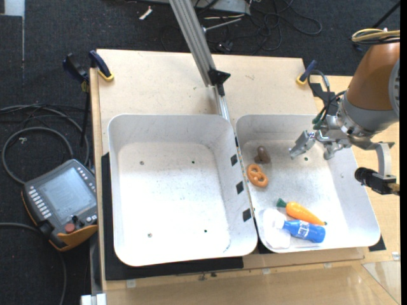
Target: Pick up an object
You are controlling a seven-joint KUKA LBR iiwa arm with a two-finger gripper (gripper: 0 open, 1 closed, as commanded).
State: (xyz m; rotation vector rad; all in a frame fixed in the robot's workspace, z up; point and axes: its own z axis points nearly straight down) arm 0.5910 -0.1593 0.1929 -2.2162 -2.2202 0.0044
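I am seeing the tool (316, 145) hovering with fingers spread, gripping nothing, just right of the small brown knob-shaped object (261, 155) lying in the right white bin (356, 189).

A pale wooden bench (159, 81) carries two shallow white bins side by side, their inner edges touching: the left bin (121, 138) and the right bin (356, 196). Yellow-and-blue clamps grip its far corners, one at left (102, 67), one at right (307, 74).
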